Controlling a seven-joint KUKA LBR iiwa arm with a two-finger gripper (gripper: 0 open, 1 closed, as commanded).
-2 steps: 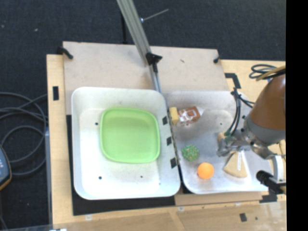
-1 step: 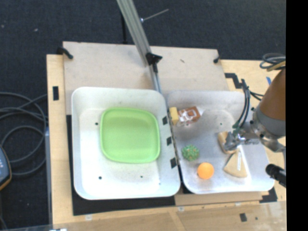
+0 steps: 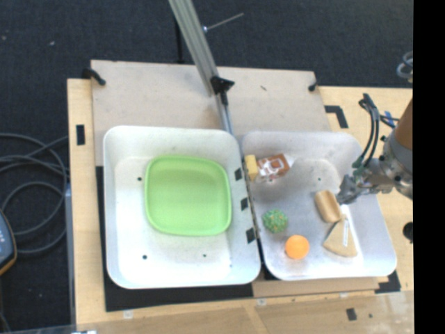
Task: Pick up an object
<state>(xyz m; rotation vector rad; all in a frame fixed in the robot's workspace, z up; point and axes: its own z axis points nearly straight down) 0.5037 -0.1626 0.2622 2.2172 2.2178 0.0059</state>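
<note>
Right now, tan cylinder-shaped block [image 3: 326,205] lying tilted in right bin [image 3: 368,256], just beside hand [image 3: 348,190] at its upper right end. Hand low over bin's right side; fingers open or shut, cannot tell. Just below block, pale wedge [image 3: 341,241], touching or nearly so. Left of wedge, orange ball [image 3: 297,247]; above that, green knobbly ball [image 3: 274,220]. Near bin's top-left corner, brown-and-white packet [image 3: 271,167]. In left bin [image 3: 125,256], green square plate [image 3: 188,195] lying flat. Both bins side by side on counter [image 3: 83,186].
</note>
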